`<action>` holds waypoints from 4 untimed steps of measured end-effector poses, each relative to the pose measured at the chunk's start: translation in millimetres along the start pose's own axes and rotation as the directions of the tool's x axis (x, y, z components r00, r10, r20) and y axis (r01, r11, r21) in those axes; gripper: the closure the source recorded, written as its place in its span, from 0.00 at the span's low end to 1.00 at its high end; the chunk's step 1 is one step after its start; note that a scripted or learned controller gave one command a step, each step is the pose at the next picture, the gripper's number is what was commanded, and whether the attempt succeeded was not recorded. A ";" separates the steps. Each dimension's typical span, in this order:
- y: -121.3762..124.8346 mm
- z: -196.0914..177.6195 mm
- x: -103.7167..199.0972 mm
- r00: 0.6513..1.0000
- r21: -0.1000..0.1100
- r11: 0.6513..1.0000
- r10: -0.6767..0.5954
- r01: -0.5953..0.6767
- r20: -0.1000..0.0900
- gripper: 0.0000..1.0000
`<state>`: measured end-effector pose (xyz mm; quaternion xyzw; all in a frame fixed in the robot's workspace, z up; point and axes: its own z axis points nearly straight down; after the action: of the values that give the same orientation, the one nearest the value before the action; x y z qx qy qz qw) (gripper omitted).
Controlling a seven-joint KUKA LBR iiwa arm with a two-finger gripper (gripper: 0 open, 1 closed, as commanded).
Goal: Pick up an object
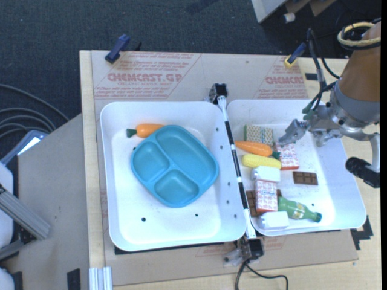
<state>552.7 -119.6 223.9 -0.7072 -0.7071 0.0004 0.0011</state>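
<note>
Nothing lifted yet: claw [289,134] low in right bin [351,186], at 1 o'clock of carrot [254,148]; grip state unreadable.

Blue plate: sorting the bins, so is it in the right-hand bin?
No, the blue plate lies in the left bin, beside a toy carrot.

A robotics lab: a bench [181,71] with protective film, clamps [117,48], loose cables [24,110].

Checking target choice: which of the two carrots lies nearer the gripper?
The carrot in the right bin, just below-left of the gripper; the other carrot lies beside the blue tray.
</note>
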 end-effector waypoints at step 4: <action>28.2 138.7 -77.5 1.000 -0.003 1.000 0.000 0.000 0.002 0.00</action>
<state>580.6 -197.0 85.0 -0.7073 -0.7070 0.0000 -0.0007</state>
